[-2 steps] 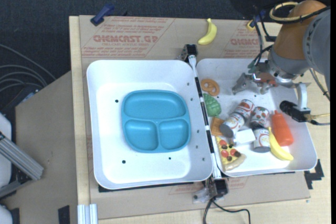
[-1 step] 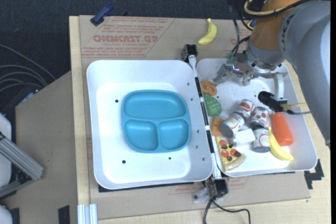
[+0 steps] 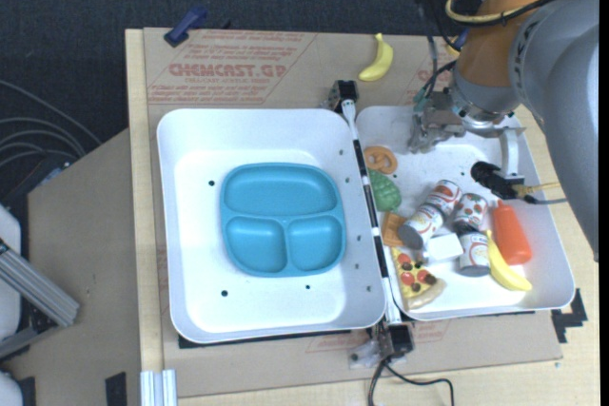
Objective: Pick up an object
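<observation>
- Objects for picking lie heaped in the right bin (image 3: pixel 561 285); we see a pretzel (image 3: pixel 379 159) near its left wall, a green piece (image 3: pixel 385 193) just below that, and a pizza slice (image 3: pixel 417 279) at the near corner
- We count small cans (image 3: pixel 443 198) in the middle of the heap, a white block (image 3: pixel 442 248) among them, an orange bottle (image 3: pixel 512 234) to their right, and a yellow banana (image 3: pixel 508 272) touching the bottle's lower end
- The gripper (image 3: pixel 430 130) hangs over the far end of the right bin, apart from the heap; we cannot tell how its jaws stand, and we see nothing in its grasp
- The left bin (image 3: pixel 181 204) holds a blue divided tray (image 3: pixel 282 217)
- A second banana (image 3: pixel 378 60) rests on the bench (image 3: pixel 238 67) beyond the bins
</observation>
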Robot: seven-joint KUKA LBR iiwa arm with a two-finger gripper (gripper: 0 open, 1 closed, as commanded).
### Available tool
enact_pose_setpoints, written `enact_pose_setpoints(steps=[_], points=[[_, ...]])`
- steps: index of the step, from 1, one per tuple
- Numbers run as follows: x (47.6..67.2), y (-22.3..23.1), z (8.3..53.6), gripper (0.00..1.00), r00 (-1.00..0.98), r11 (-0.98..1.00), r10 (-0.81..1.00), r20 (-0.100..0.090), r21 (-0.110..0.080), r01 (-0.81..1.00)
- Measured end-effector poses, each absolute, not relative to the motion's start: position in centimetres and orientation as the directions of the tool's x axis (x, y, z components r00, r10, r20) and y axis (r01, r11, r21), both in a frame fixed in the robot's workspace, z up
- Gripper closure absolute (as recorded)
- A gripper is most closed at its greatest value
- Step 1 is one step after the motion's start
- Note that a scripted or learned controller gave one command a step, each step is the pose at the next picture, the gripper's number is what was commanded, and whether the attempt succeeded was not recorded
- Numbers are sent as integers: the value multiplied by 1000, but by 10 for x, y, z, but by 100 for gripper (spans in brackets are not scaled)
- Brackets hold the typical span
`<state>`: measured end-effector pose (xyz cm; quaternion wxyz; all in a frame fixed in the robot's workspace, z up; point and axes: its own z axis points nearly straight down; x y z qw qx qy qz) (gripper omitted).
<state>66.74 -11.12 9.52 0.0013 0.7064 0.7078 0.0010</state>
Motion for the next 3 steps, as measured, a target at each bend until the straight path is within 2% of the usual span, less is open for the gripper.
enact_pose_setpoints(steps=[1, 2, 3], points=[[667, -111, 95, 0, -2, 2, 1000, 0, 3, 1000], [668, -111, 105, 100, -3, 3, 1000, -1, 5, 1000], [668, -111, 105, 0, -3, 3, 1000, -1, 5, 1000]])
